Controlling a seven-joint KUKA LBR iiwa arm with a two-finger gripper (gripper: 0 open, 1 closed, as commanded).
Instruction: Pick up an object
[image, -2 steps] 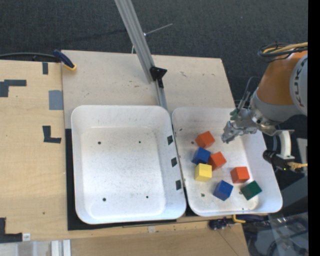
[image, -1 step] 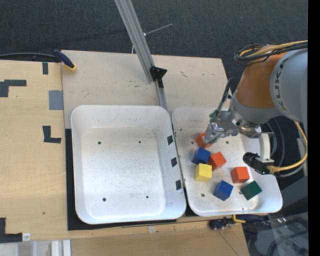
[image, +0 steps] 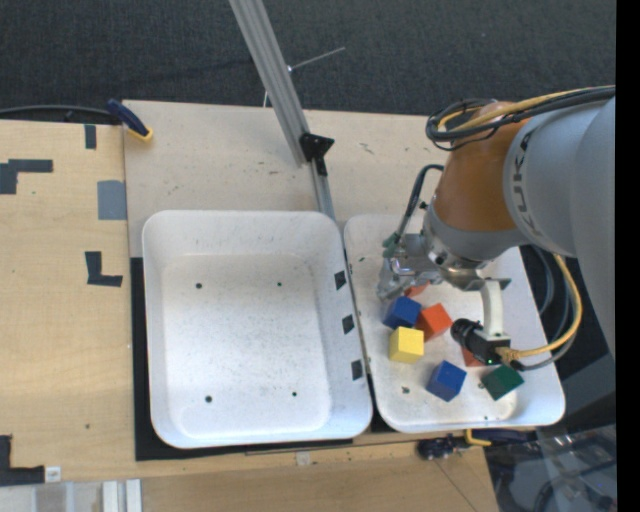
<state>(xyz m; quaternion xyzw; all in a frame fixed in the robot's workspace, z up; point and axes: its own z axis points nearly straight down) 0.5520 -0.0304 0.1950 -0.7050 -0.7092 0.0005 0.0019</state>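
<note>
The right bin (image: 380, 390) holds several small blocks: a blue cube (image: 402, 311), an orange block (image: 435, 319), a yellow cube (image: 407, 344), a second blue cube (image: 447, 380) and a green block (image: 502, 381). My gripper (image: 398, 278) hangs low over the bin's upper part, just above the first blue cube. The wrist and grey arm cover the bin's far right side. A red piece (image: 468, 354) peeks out beside the black cable fitting.
The left bin (image: 160, 250) lies beside the right one. A metal pole (image: 283, 90) slants down from the top to the gap between the bins. Cables loop around the wrist and run along the right bin's right edge.
</note>
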